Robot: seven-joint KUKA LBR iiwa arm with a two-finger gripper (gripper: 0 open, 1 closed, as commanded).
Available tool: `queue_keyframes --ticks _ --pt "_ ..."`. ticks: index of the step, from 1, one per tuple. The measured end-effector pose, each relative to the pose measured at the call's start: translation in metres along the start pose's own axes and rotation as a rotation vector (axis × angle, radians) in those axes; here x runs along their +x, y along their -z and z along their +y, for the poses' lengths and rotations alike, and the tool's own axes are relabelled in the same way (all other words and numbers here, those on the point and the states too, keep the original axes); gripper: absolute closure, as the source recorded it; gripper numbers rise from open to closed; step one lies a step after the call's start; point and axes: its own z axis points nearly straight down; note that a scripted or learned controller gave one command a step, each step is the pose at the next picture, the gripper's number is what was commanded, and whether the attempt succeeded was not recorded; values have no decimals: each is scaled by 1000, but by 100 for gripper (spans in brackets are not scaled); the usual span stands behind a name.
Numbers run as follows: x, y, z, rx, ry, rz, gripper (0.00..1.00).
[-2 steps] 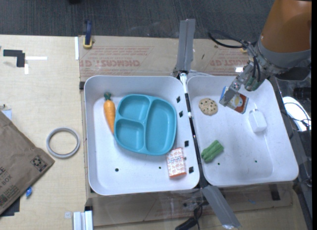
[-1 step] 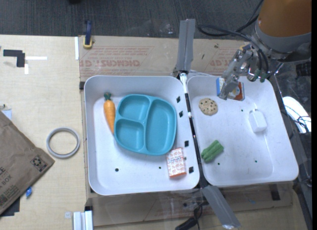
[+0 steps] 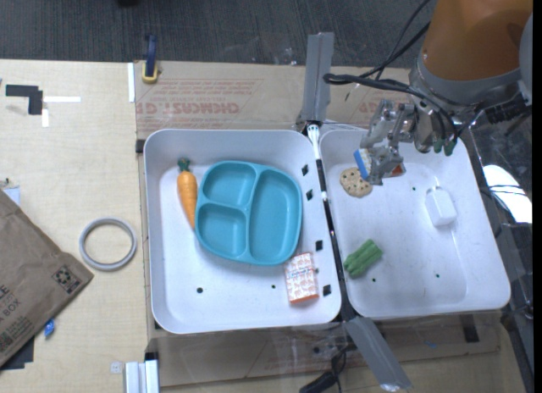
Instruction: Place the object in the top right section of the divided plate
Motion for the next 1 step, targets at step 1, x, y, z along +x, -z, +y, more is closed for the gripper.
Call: queue_keyframes --ticks 1 --pt "-1 9 -1 -1 -4 -4 100"
